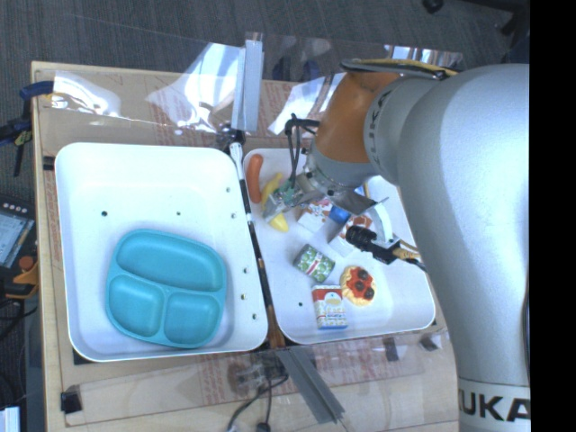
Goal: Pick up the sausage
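**Crowded far corner puts the sausage grab at risk**

Nearest the front edge of the bench, the right bin (360, 336) holds a small red carton (330, 307). Just beyond it lie a round pastry topped with red fruit (358, 283) and a green can (313, 262). These sit apart from the work and probably pose little danger unless the arm sweeps low across them.

In the left bin (63, 241), a blue divided plate (166, 286) lies toward the near edge, well away from everything else.

Farther back the trouble starts. A small yellow piece (280, 224) and a yellow-green item (272, 190) lie close together, and the pincer (295, 194) hangs right beside them. It is packed in among other small objects that are too blurred to name. Whether the pincer is spread or pressed together cannot be told from here.

The sausage (255, 175) lies in the far left corner of the right bin. It runs lengthwise along the wall that divides the two bins, and the yellow-green item is just beside it.

Three failures look likely:

- **Wrong item:** the pincer may close on the yellow-green neighbour, since that lies between it and the target.
- **Hitting the wall:** a descent over the sausage may catch the dividing wall, because there looks to be almost no room on that side.
- **Slipping out:** a rounded, smooth sausage may roll or squirt free if it is pinched off-centre.
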Controlling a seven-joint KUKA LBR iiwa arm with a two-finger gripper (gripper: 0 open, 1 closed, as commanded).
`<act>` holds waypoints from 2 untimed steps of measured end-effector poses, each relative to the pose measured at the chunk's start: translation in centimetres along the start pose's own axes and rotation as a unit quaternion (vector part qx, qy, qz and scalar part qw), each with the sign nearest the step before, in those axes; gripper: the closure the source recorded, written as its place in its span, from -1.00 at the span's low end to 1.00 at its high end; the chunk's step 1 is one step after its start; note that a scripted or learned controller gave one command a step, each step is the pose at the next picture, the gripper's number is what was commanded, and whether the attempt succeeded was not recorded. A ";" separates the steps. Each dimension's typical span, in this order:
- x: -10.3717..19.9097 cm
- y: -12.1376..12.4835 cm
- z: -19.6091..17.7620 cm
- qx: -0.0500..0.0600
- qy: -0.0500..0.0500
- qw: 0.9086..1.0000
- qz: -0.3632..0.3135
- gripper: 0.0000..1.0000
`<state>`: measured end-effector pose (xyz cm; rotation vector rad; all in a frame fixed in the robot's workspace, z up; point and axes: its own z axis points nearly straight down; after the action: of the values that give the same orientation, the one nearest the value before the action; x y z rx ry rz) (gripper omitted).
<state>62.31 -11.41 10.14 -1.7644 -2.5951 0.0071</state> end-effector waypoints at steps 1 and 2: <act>0.0 0.0 0.0 0.000 -0.001 1.000 0.000 -1.00; 3.6 -9.1 0.4 -0.006 -0.012 0.998 -0.068 -1.00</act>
<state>52.47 -11.38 9.80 -1.5979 -2.7309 0.0139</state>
